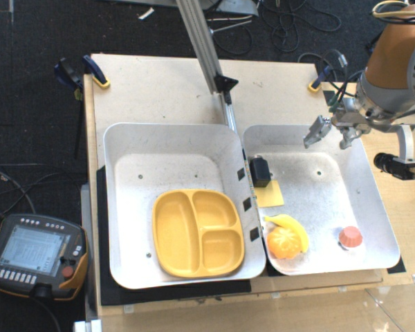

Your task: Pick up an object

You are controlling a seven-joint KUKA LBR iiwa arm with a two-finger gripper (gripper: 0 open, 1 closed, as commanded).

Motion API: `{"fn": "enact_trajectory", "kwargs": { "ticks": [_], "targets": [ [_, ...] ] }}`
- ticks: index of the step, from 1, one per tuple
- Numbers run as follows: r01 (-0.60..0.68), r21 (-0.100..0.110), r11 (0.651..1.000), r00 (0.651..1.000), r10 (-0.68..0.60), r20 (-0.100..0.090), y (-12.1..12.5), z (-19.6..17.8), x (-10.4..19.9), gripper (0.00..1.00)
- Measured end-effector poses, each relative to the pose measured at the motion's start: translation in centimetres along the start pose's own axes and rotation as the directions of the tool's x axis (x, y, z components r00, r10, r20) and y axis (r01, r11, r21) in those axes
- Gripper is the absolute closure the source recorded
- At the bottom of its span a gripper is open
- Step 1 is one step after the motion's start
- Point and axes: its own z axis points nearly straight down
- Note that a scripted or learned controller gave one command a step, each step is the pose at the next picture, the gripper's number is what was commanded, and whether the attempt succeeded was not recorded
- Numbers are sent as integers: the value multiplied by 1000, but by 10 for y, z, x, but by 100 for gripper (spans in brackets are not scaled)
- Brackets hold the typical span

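Camera view, looking down on the bench: the gripper (332, 133) hangs over the far edge of the right bin (373, 206), its two fingers spread apart with nothing between them. Well away from it, in that bin's near-left corner, an orange (285, 243) sits touching a banana (294, 225). A small pink object (350, 238) lies alone nearer the right wall. A black block (260, 171) rests by the left wall, partly on a yellow sheet (270, 194). The left bin (124, 185) holds a yellow divided tray (197, 232).

To my eye, the pink piece looks the easiest pick, since it stands clear of neighbours. The arm would need to travel toward the near side, centre the open fingers over it, come straight down, and close before lifting. The orange seems trickier: round, and crowded by the banana.
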Motion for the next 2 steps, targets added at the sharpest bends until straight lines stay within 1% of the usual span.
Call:
{"fn": "enact_trajectory", "kwargs": {
  "ticks": [1, 2],
  "targets": [
    [0, 0, 1000, 1000, 0, 0, 0, 0, 0, 0],
    [-3, 6, 1000, 1000, 3, -1, -3, 64, -2, 0]
  ]
}}
